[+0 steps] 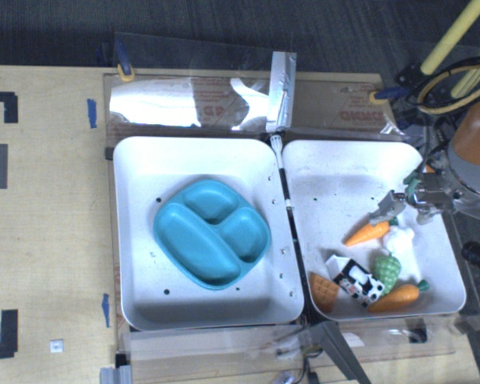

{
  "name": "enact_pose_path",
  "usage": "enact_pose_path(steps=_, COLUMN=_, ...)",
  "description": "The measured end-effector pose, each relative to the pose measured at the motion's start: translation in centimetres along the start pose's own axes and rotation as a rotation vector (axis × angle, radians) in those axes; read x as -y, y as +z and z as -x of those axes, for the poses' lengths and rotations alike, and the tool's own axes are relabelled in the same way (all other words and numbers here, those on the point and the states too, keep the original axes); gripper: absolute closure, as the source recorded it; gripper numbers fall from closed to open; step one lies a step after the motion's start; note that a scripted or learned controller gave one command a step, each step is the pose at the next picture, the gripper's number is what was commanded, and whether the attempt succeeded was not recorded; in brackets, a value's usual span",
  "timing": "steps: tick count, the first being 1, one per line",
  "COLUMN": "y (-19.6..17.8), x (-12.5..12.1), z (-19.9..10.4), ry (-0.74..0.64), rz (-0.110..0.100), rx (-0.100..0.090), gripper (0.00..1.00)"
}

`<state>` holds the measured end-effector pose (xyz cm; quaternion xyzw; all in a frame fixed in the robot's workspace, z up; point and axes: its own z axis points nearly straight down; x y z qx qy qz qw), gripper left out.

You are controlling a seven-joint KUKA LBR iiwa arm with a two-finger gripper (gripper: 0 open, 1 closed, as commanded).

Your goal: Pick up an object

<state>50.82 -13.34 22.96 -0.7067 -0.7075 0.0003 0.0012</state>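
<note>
the carrot [369, 232] lies in the right bin [328, 166], near its right wall, tip toward the bin's middle. just beside it on the right sits a white piece [400, 240]; toward the near right corner crowd a green knobbly toy [387, 270], a second orange carrot-like piece [396, 298], a black-and-white cow figure [358, 282] and a brown waffle-like piece [323, 291]. the left bin [136, 214] carries a blue divided plate [211, 232] at its centre. the claw [397, 202] hangs just above the carrot's thick end, by the right wall; i cannot tell whether it is apart or together. the arm [470, 150] enters over the bin's right edge, wrist bent toward the left.
</note>
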Motion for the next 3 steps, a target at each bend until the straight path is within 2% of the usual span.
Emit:
enact_pose_path(steps=1, y=13.6, x=-0.9, z=1.4, ry=-0.071, rz=0.003, rx=0.001, gripper=0.0)
enact_pose_path(steps=2, y=12.6, x=-1.0, z=1.4, ry=-0.069, rz=0.005, rx=0.003, gripper=1.0)
enact_pose_path(steps=3, y=1.9, x=-5.0, z=-6.0, ry=0.016, rz=0.009, rx=0.0, gripper=1.0)
